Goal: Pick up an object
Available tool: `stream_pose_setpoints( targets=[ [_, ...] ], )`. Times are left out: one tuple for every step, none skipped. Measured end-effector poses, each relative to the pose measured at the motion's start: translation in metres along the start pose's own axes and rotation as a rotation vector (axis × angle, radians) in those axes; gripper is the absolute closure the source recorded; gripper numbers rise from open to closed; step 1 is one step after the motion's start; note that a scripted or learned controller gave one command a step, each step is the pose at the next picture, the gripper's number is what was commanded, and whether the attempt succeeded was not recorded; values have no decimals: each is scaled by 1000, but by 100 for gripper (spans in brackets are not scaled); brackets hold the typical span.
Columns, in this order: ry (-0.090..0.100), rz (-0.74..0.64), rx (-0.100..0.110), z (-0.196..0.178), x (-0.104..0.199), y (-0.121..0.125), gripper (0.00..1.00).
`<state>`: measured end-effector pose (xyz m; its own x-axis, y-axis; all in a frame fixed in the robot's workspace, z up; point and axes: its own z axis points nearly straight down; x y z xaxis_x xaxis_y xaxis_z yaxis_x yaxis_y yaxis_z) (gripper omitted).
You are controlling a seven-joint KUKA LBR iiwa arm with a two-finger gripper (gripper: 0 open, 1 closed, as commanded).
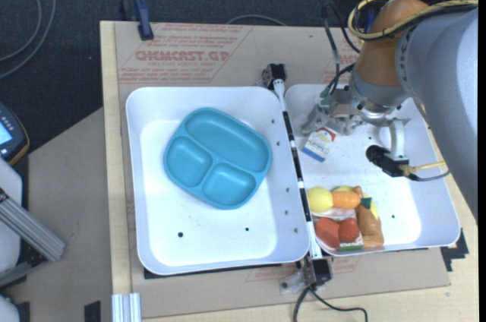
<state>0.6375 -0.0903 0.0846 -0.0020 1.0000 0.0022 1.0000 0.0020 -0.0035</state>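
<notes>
My gripper (pixel 325 118) hangs over the upper left part of the right bin (pixel 433 225), at the end of the grey arm with the orange band (pixel 391 24). Just below it, and slightly left, a small white carton with blue and red print (pixel 318 145) lies on the bin floor; I cannot tell whether the two touch. In the bin's near left corner lies a cluster of toy food: a yellow lemon (pixel 320 199), an orange piece (pixel 346 199), a red piece (pixel 332 229) and a brownish-orange piece (pixel 370 225).
The left bin (pixel 152 237) holds a blue divided plate (pixel 218 156) near its middle. A black divider rail (pixel 292 161) runs between the two bins. The bench's cardboard top (pixel 182 55) shows behind the bins.
</notes>
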Motion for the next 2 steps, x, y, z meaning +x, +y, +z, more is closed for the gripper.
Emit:
stream_pose_setpoints(
  targets=[
    [-4,1,-7,-1,-20,26,0],
    [-1,1,-1,0,-6,9,0]
  ],
)
